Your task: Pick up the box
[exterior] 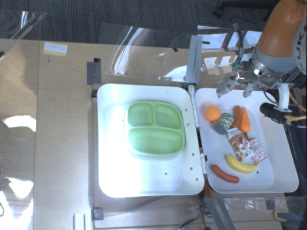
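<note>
Two white bins sit side by side on the bench. The left bin (110, 176) holds a green divided tray (156, 128) near its centre.

The right bin (280, 176) holds the loose items. The box (246, 147), printed in red and white, lies flat at the middle of this bin. A banana (241, 165) lies just below it, touching or nearly touching its lower edge. A red sausage (224, 173) lies lower left of the banana. Upper left of the box are a small round greenish can (224, 123) and an orange (213, 113). A carrot (244, 120) and a reddish item beside it lie above the box.

The arm (283, 28) enters at the upper right of the frame. Its gripper (238, 86) hangs over the upper edge of the right bin, well above the box in the frame and apart from it. The fingers are spread apart with nothing between them.
</note>
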